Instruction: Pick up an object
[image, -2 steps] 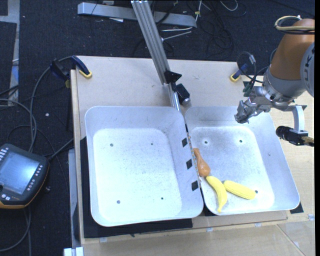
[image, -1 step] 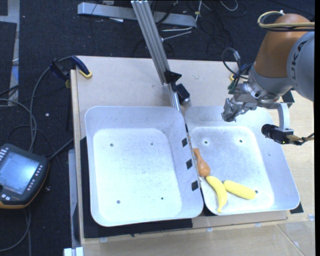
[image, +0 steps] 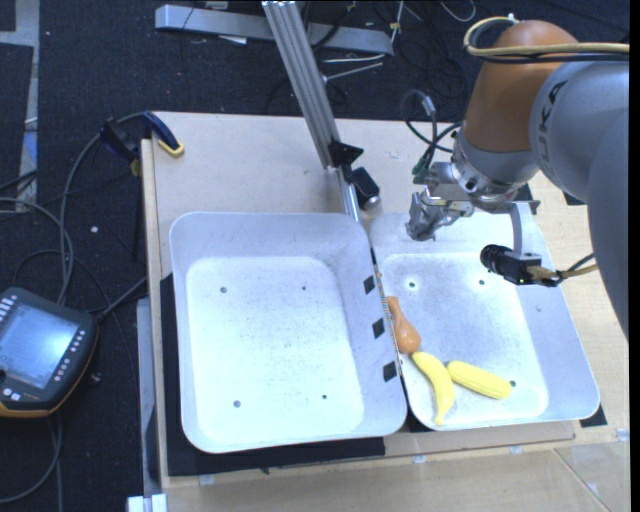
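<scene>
arm (image: 590, 90): grey casing, orange band (image: 505, 85) above wrist. yellow and black cables loop over it. metallic grey gripper (image: 425, 222).

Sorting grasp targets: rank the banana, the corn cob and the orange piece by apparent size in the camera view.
1. banana, the longest, curved.
2. corn cob, slightly shorter but about as thick; close to the banana, so that order is unsure.
3. orange piece, looks slimmest, though partly against the bin wall.

All lie in the right bin.
</scene>
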